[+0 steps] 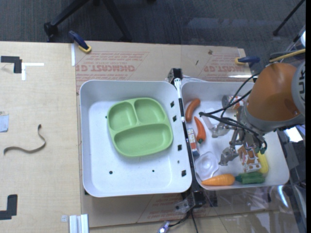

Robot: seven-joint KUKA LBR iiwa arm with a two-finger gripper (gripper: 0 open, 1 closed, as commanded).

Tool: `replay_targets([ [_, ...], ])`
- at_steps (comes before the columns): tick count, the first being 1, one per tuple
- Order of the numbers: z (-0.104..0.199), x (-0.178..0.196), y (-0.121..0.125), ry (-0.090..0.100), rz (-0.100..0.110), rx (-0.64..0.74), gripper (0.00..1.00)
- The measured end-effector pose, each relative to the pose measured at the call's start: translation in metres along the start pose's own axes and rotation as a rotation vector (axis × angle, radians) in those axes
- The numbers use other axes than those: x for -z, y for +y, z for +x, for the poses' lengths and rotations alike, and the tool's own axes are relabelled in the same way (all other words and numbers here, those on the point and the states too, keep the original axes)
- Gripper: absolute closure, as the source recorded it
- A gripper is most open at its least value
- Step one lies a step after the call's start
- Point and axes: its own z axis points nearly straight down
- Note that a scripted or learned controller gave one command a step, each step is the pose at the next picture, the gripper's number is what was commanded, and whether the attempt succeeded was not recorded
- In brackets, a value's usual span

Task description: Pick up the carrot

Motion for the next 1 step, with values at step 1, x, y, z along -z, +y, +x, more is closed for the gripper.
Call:
replay_targets([
  [1,0.0409,0.0808,0.0316,-0.003,0.001,0.495,0.00],
])
